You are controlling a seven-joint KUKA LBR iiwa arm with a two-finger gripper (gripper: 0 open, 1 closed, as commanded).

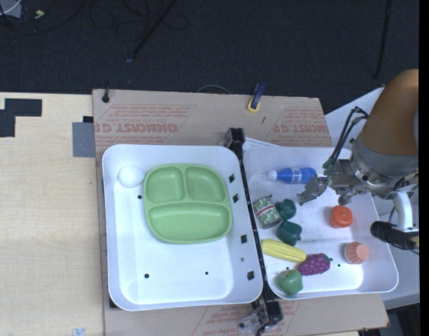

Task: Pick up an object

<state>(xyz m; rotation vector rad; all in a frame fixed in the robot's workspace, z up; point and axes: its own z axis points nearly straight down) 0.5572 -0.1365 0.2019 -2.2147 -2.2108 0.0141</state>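
From my remote station I see the pincer (pixel 328 191) hanging with fingers spread and nothing between them over the right bin (pixel 382 282), right of centre in the frame, between the blue bottle (pixel 295 176) to its upper left and the orange toy (pixel 341 217) just below.
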